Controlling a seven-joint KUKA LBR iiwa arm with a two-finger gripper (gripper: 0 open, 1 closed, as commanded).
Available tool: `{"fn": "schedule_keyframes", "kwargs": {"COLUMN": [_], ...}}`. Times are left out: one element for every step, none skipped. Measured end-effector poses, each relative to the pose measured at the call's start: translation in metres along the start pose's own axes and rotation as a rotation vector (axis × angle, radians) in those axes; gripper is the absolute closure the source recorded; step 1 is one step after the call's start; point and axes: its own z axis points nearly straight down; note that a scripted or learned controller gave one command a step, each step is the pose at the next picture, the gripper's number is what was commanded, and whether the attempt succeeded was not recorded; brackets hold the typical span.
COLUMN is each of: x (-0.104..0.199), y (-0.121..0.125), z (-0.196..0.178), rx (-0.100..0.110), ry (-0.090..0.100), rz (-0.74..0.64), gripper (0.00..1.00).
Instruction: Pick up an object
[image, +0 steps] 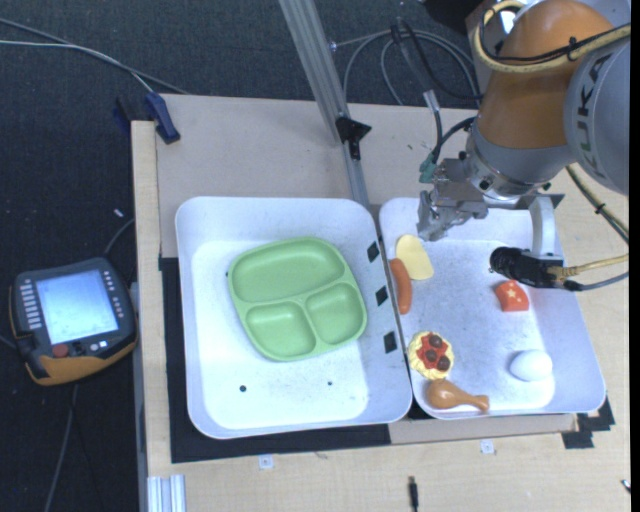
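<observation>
- Above the far left corner of the right bin, the end effector is seen hanging over the bin's rim, just beside a pale yellow piece and near the orange sausage; whether it is open or closed cannot be told, and nothing is seen held in it.
- No single object is named by the task, so the likeliest candidates are judged to be the yellow piece and the sausage, both lying against the wall shared with the left bin.
- A descent here is judged risky: the bin wall could be struck, or a thing could be pushed against the rim rather than enclosed.
- Because the yellow piece and the sausage are touching or nearly so, both could be caught at once, or one could be nudged aside and the grasp spoiled.
- The yellow piece looks flat and thin, so it may be slid over rather than lifted.
- Other things are well apart from it: a red piece, a white egg, a small pizza and a drumstick at the near edge; the round egg is judged likely to roll if touched.
- On the left bin's floor a green divided plate is set, on the counter.
</observation>
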Motion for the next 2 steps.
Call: {"fn": "schedule_keyframes", "kwargs": {"x": [0.056,0.099], "y": [-0.010,-0.029], "z": [0.017,0.017], "rx": [0.002,0.001], "ry": [-0.001,-0.001], "rz": [0.001,0.001], "gripper": [1.00,1.00]}}
